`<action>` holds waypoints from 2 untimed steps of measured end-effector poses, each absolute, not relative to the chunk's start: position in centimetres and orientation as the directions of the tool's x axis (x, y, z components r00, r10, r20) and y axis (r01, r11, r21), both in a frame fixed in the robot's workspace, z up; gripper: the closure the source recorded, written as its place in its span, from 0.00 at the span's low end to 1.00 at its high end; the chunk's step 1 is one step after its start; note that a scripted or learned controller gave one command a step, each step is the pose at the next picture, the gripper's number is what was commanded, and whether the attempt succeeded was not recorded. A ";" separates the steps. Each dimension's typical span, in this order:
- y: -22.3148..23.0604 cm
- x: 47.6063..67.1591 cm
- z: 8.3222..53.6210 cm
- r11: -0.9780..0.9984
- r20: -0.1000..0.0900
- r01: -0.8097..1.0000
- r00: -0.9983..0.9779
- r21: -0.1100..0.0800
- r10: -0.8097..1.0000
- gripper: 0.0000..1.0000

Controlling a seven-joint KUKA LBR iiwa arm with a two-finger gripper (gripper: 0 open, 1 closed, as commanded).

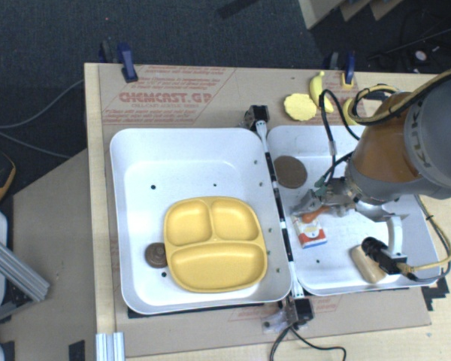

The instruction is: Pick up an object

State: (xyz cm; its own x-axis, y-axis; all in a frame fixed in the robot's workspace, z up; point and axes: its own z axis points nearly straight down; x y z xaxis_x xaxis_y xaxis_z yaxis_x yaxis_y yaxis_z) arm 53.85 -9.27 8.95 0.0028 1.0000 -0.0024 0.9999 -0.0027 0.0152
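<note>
The likeliest pick is the carton, a small red, white and blue box lying flat near the left wall of the right bin. It sits just below the gripper, which hangs low over that corner of the bin at the end of the arm. An orange scrap shows between the two, touching or nearly touching the carton's top edge; whether it belongs to the carton or to the tool is too blurred to tell. Whether the claw is wide, narrow or closed on anything cannot be told from this angle, since the wrist body and its cables cover it. Nothing is visibly held.

The carton probably draws the attempt because it lies free, apart from its neighbours: the disc sits further up the same wall, and the brush lies well apart toward the bin's lower right. Being so near the wall, it leaves little room on that side, so a slightly off descent could nudge it rather than catch it.

In the left bin a yellow plate rests with a second disc touching its left rim.
</note>
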 end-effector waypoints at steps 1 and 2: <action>-9.2 54.9 8.8 0.001 0.000 1.000 -0.001 0.004 1.000 0.00; -10.0 55.6 8.8 0.001 0.003 1.000 -0.001 0.005 1.000 0.00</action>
